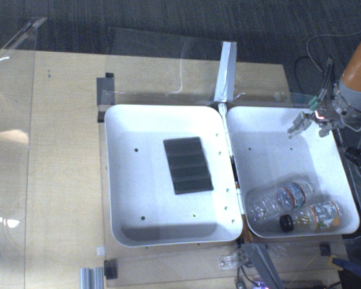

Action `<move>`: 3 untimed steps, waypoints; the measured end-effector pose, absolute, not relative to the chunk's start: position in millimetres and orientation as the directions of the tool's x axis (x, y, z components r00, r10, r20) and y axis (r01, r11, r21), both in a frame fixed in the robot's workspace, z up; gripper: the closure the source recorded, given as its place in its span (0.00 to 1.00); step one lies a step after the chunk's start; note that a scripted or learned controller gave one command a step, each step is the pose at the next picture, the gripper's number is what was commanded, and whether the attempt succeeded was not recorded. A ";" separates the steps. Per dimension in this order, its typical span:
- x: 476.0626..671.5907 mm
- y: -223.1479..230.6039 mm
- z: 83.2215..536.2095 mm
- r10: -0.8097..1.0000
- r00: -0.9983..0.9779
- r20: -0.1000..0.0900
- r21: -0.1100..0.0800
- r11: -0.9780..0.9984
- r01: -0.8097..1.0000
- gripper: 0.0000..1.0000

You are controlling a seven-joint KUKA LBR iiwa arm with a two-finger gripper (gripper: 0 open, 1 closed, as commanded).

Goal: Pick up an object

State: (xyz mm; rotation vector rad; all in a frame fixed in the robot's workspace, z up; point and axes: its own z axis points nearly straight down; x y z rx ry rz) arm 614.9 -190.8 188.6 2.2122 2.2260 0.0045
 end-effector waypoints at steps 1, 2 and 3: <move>553.4 -188.8 88.8 0.998 0.067 -0.001 0.011 -0.067 0.998 0.00; 494.0 -202.3 90.3 0.997 -0.081 -0.007 0.020 0.081 0.997 0.00; 493.3 -156.6 90.5 0.969 -0.248 -0.010 0.019 0.248 0.968 0.00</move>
